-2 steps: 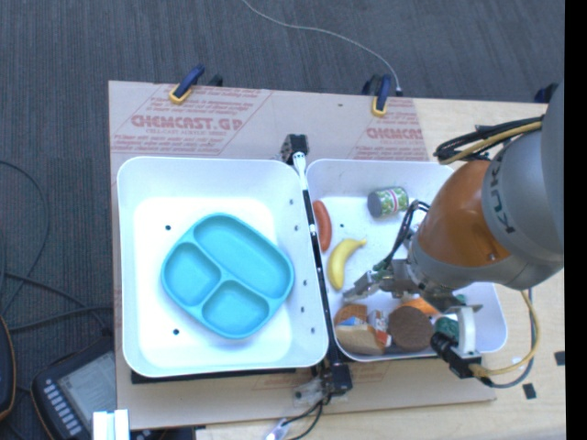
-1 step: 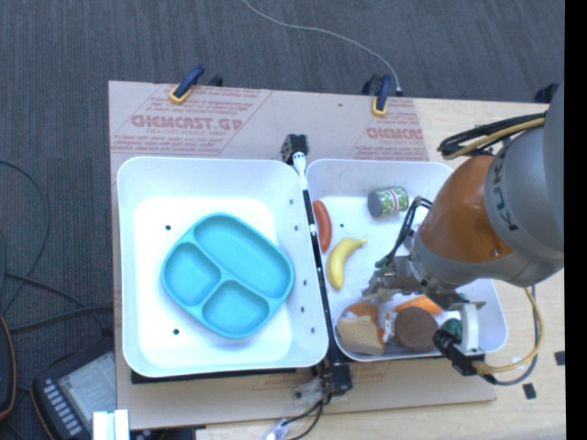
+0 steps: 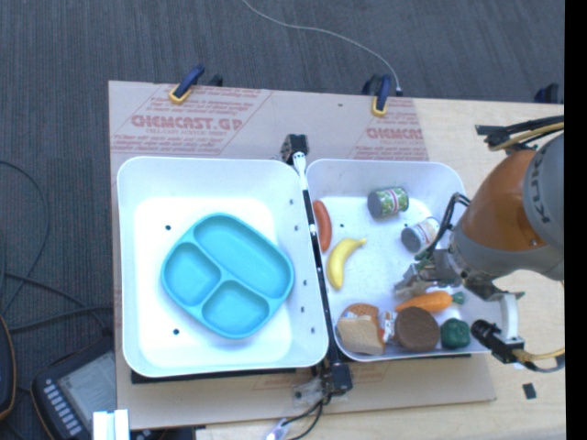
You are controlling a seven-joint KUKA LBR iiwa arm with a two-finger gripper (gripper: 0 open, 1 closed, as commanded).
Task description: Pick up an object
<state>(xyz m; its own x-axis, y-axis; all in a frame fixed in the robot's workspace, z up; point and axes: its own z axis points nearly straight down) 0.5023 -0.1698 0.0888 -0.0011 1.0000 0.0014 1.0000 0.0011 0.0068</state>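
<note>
While the arm [image 3: 514,218] is reaching in from the right, its tool [image 3: 424,273] is sitting low in the right bin [image 3: 353,174], just above the carrot [image 3: 429,302] — whether it is gripping anything I cannot tell. The right bin is holding the loose items: a green can [image 3: 388,201] lying on its side near the far wall, a grey cup [image 3: 418,236] beside the tool, a banana [image 3: 340,258] and a red sausage [image 3: 321,224] along the left wall, and near the front a bread roll [image 3: 360,329], a brown disc [image 3: 417,329] and a green lump [image 3: 456,334]. The carrot is lying just behind the disc. The left bin [image 3: 138,191] is carrying one thing — a blue plate [image 3: 227,275] with three compartments. Both bins are resting on a board [image 3: 229,113] on the surface, and the board is showing "CHEMCAST GP" in red, printed twice. Two clamps [image 3: 186,83] are gripping its far edge.
</note>
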